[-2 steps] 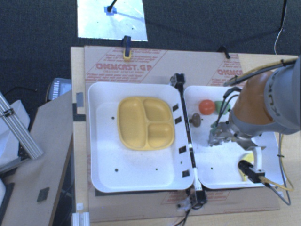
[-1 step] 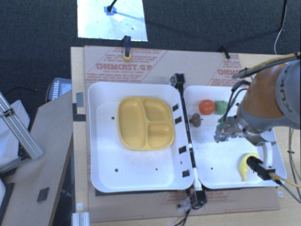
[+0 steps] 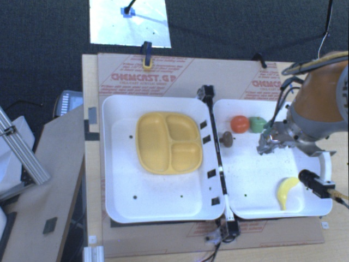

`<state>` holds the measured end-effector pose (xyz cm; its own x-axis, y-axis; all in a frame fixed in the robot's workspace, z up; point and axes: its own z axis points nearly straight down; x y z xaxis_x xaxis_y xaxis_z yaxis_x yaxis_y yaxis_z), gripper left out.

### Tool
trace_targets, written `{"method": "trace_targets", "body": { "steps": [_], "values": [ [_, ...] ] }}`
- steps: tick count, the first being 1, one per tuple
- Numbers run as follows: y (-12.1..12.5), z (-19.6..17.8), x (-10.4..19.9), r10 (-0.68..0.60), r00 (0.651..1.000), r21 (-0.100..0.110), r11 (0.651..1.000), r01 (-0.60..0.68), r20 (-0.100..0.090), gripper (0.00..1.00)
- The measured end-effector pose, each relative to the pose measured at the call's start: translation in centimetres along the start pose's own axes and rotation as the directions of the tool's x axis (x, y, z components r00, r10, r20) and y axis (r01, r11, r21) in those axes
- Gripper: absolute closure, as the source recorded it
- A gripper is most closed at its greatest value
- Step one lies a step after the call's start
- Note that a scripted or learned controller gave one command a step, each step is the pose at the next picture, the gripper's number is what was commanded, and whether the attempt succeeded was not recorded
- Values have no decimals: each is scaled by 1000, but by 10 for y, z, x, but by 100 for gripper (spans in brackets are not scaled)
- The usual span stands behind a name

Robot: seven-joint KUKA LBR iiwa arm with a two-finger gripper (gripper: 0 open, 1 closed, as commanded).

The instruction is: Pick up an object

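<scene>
The metal gripper [image 3: 267, 144] is seen low over the right white bin [image 3: 256, 212], just near-right of a small green lump [image 3: 257, 124]; open or closed cannot be told. A curved yellow plastic banana [image 3: 287, 191] lies at the near right, long axis running near-to-far, far tip pointing right.

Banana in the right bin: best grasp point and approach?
Take the banana at its thick middle, probably straight from above, closing across its narrow width. It lies flat on the floor of the right bin, apart from the other things; its tapered tip near the front wall offers less to hold.
</scene>
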<state>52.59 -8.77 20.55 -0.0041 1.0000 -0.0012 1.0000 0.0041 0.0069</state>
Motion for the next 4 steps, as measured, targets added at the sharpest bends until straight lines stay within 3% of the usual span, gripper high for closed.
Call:
{"method": "trace_targets", "body": {
  "steps": [1, 2, 4],
  "values": [
    [-3, -60, -6, 0, 1000, 1, 1000, 0, 0, 100],
    [11, -45, 45, -4, 1000, 5, 1000, 4, -2, 100],
    [37, -51, 148, -4, 1000, 4, 1000, 4, -2, 100]
  ]
}}
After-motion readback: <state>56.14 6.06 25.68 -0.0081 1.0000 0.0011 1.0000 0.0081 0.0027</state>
